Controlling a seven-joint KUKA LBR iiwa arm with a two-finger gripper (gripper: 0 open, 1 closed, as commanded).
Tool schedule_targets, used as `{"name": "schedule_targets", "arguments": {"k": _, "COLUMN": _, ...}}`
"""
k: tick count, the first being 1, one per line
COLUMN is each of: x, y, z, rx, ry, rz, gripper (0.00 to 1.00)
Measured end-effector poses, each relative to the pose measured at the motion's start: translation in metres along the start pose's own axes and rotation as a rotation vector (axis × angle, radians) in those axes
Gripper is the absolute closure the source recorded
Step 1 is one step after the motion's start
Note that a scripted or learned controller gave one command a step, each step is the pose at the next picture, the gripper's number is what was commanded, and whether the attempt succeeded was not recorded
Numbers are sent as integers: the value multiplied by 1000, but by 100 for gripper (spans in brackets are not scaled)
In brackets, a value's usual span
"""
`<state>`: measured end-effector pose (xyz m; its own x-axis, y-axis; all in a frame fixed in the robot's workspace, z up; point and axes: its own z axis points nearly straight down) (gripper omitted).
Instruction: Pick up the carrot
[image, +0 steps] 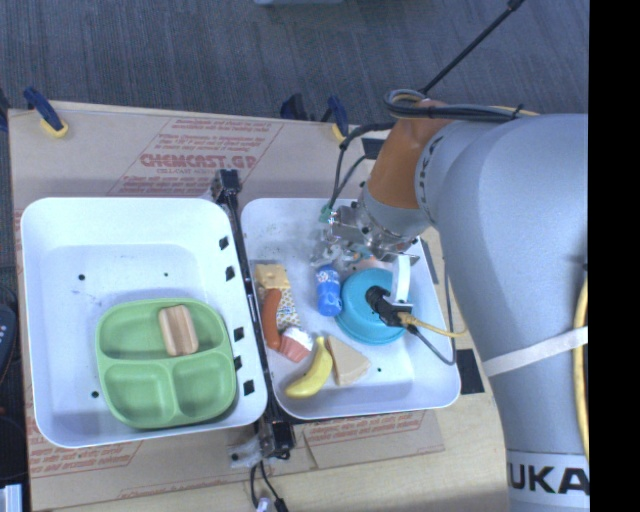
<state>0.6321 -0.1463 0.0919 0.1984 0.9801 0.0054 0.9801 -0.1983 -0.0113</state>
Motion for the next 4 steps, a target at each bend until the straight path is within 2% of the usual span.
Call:
{"name": "schedule_targets", "arguments": {"k": 1, "x": 0, "y": 0, "z": 0, "rx": 0, "ry": -3, "rz": -2, "gripper": 0}}
{"name": "schedule_targets", "arguments": {"k": 2, "x": -50, "y": 36, "z": -25, "rx": -8, "ry": -7, "rz": -7, "gripper": 0}}
{"name": "schedule_targets", "arguments": {"k": 3, "x": -56, "y": 0, "z": 1, "rx": 2, "ry": -6, "rz": 164, "gripper": 0}}
{"name": "schedule_targets", "arguments": {"k": 4, "x": -51, "y": 23, "z": 4, "rx": 35, "ry": -11, "rz": 484, "gripper": 0}}
